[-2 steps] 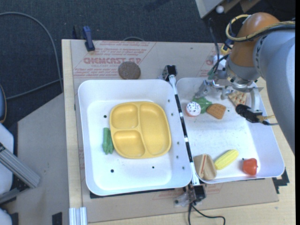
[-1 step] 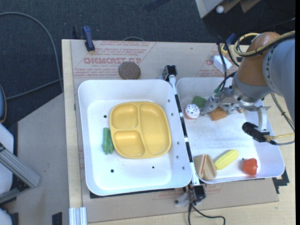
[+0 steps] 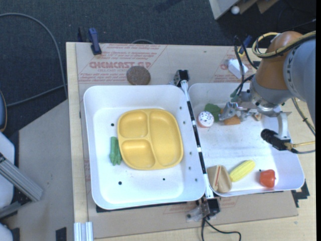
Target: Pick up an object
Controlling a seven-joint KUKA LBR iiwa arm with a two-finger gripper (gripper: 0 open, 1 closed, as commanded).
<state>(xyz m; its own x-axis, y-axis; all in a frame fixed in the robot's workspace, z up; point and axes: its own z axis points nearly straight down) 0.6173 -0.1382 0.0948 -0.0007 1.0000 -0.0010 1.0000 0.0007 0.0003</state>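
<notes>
Two glossy bins | end effector (grip state unclear) | knobbly yellow corn

In the right bin, a white speckled ball sits near the left wall beside a green leafy piece and an orange item; a sandwich, yellow corn cob and red pepper line the near edge.
</notes>
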